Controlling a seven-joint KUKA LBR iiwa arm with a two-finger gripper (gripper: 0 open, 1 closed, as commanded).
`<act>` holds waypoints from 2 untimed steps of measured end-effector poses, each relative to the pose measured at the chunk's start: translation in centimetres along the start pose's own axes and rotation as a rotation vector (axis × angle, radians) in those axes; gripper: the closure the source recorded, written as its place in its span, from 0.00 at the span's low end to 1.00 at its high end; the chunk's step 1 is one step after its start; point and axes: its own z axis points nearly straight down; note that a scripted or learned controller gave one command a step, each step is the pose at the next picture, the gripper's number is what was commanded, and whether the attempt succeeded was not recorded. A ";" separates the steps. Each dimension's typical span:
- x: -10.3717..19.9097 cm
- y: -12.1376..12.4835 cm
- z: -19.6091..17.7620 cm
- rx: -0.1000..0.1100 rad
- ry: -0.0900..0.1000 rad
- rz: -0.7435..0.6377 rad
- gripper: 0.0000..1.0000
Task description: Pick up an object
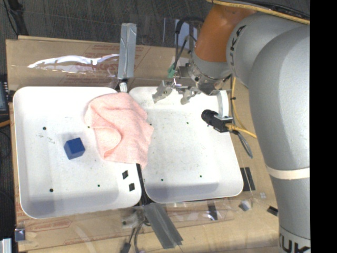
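Note:
A pink cloth (119, 126) lies crumpled in the left bin (31, 157), draped over the divide onto the edge of the right bin (210, 178). A small blue cube (74, 147) sits in the left bin, to the left of the cloth. My gripper (173, 95) hangs above the back edge of the right bin, up and to the right of the cloth. Its two fingers are spread apart with nothing between them.
The grey arm with its orange band (216, 30) fills the upper right. A black fitting with yellow cables (218, 121) hangs over the right bin's right side. A grey metal post (126, 51) stands behind the bins. Tape strips and brackets lie along the front edge.

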 end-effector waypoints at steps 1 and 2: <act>-1.5 -4.8 12.1 -0.002 0.000 -0.235 0.00; 6.6 -8.7 1.9 -0.005 -0.001 -0.264 0.00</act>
